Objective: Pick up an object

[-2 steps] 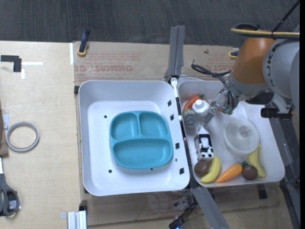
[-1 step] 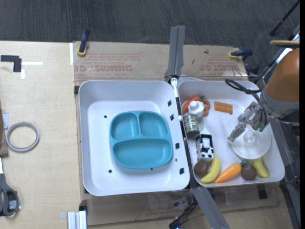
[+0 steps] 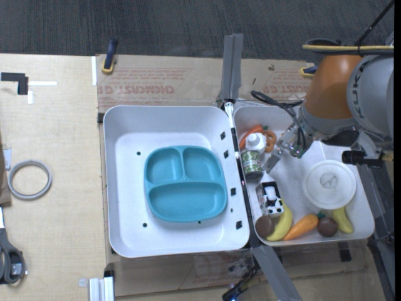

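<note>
Hanging over the right bin point(image 3: 369, 227), the claw point(image 3: 276, 157) sits beside a bottle point(image 3: 252, 155), its opening unclear

A: Any readable text?
B: Partial "KUK" in dark letters on the grey arm housing point(image 3: 374, 89), running vertically at the right edge.
A: The cardboard sheet point(image 3: 160, 80) behind the bins?
B: Red print there, upside down from this view. Can't make out the words.
A: The bottle point(image 3: 252, 157) label?
B: Too small to read.
</note>
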`<state>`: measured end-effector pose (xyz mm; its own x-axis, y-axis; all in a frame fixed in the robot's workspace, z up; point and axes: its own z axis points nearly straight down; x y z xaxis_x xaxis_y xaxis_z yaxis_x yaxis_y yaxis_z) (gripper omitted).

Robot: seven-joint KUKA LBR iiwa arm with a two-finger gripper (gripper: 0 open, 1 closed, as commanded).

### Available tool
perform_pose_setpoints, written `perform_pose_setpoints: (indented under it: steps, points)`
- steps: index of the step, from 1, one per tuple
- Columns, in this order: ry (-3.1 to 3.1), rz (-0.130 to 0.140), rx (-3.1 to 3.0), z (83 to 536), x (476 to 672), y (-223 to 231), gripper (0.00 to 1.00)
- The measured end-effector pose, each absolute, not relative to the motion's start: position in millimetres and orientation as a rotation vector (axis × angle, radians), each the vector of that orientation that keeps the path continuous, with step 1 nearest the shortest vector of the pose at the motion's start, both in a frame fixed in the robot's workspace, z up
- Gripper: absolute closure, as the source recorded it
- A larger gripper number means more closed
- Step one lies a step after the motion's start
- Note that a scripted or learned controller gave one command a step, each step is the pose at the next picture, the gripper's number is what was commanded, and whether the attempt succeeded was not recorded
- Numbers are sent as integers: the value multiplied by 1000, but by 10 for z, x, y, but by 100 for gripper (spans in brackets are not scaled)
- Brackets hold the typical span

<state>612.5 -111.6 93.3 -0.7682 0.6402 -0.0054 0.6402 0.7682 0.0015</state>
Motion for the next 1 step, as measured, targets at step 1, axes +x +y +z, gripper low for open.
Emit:
perform_pose_setpoints:
  steps: [1]
  points:
    - [2942,0,1099,920,5284,-1578,0]
